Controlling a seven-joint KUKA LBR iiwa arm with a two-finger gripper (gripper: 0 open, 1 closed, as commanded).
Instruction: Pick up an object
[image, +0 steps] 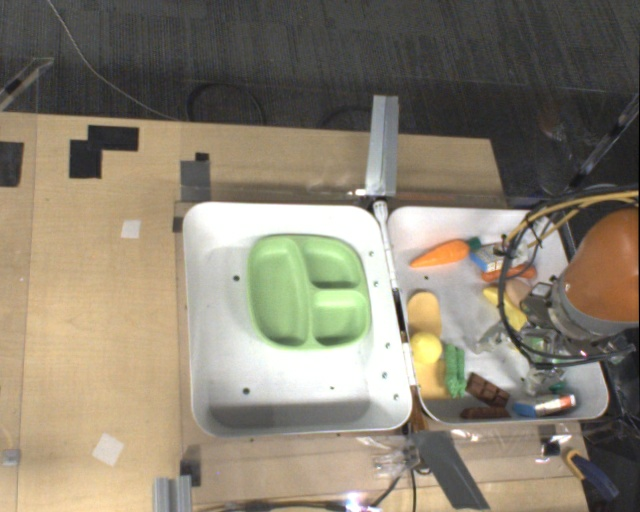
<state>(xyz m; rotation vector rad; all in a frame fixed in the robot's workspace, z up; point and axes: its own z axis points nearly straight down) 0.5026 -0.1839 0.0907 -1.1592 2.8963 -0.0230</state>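
Observation:
The right bin (450, 285) holds several toy foods. An orange carrot (445, 253) lies at its far side. A yellow lemon (426, 347) sits on a yellow slab (424, 311) by the left wall. Beside them are a green piece (455, 368) and a brown chocolate bar (487, 389). A blue, white and red marker-like object (545, 405) lies at the near right corner. My gripper (545, 368) hangs low over the bin's right half, just above that object and right of the chocolate bar. Cables and the wrist hide its tip, and I see nothing held in it.
The left bin (215, 400) bears a green divided plate (305, 290). A small blue and orange item (490, 260) and a yellow piece (512, 308) lie partly under the arm's cables. The orange-banded arm (605, 265) covers the bin's right edge. A metal post (382, 150) stands behind the bins.

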